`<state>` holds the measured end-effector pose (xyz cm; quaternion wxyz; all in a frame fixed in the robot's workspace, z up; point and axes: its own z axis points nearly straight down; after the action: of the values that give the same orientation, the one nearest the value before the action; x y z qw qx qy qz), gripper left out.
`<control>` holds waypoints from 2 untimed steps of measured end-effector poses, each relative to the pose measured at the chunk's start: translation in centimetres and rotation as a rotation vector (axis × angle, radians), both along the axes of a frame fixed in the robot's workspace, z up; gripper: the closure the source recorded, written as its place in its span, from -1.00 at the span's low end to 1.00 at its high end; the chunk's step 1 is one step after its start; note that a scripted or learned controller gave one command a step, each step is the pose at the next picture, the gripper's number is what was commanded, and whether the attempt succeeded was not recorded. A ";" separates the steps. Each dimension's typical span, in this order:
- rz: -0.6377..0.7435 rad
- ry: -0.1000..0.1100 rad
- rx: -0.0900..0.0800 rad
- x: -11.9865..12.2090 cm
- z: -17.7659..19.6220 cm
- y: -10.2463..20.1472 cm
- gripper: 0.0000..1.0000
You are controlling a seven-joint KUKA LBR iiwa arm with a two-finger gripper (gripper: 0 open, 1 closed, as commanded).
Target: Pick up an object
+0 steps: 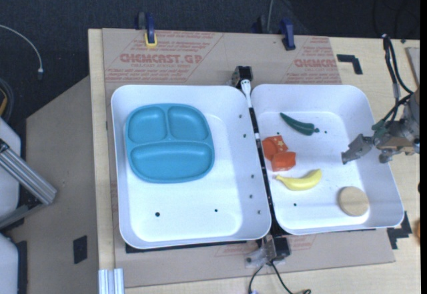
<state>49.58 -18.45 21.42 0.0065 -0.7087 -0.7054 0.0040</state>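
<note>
So the stuff worth grabbing is all in the right bin: a red pepper-looking toy toward the bin's left side, a yellow banana just below and right of it (looks like they're touching or very nearly), a dark green chili above them nearer the top of the bin, and a tan round disc, maybe a cookie or bread toy, in the lower right corner, sitting well apart from the rest. My guess is these are all light hollow plastic play food: stiff, kinda slick, nothing fragile. The disc looks like the easiest pick since nothing crowds it, pinch it across its width. The banana would want a grip across the middle of its curve, and the chili is skinny so it could roll or squirt out. The red one being jammed next to the banana could mean bumping both. The gripper hangs over the right side of the bin, between the chili and the disc, with nothing in it; honestly can't tell from this angle if the jaws are apart or together. Over in the left bin there's just a blue divided plate in the upper left part.
</note>
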 end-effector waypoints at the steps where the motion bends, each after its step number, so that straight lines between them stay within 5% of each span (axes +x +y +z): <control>1: 0.005 -0.014 -0.003 0.3 0.7 0.1 -1.00; 2: 0.004 -0.012 -0.001 0.5 -5.5 0.2 -1.00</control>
<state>50.08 -18.20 15.96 0.0019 -0.7072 -0.7070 0.0005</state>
